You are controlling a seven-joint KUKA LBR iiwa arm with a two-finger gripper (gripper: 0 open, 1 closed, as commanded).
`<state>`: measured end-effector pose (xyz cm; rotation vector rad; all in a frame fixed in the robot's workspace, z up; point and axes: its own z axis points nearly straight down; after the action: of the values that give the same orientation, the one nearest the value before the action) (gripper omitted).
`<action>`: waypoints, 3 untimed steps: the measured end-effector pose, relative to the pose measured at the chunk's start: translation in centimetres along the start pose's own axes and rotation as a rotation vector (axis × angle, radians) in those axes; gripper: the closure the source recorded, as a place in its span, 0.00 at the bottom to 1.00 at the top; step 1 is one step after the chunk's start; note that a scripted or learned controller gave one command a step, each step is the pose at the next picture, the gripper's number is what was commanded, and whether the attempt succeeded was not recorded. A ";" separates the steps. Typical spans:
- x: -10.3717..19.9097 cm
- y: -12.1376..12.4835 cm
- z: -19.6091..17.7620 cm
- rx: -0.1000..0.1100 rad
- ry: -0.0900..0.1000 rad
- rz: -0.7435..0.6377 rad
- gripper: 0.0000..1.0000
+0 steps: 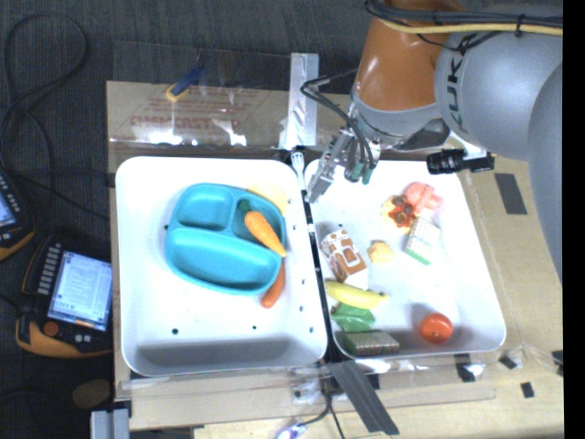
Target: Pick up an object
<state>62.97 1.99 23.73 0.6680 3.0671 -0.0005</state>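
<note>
Arm [494,71] is showing "KU" in dark letters on its grey shell above an orange band; its jaws [322,179] are hanging over the divide between the bins, too small and blurred to tell how far open, with nothing seen between them. Left bin [146,337] is carrying a glossy blue compartment tray [215,250] with a tapered orange carrot [263,230] lying across its right edge. Right bin [484,309] is holding plastic toy food: a banana [355,294], a round red tomato [436,327], a patterned brown-and-white block [343,254], a pink piece [419,195].
</note>
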 end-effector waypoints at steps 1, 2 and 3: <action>1.6 1.9 5.4 0.005 0.002 0.536 1.00; 9.9 -4.1 5.4 0.005 0.003 0.572 1.00; 12.8 -7.4 5.4 0.005 0.004 0.883 1.00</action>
<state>48.30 0.61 18.28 1.9182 2.4913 -0.0054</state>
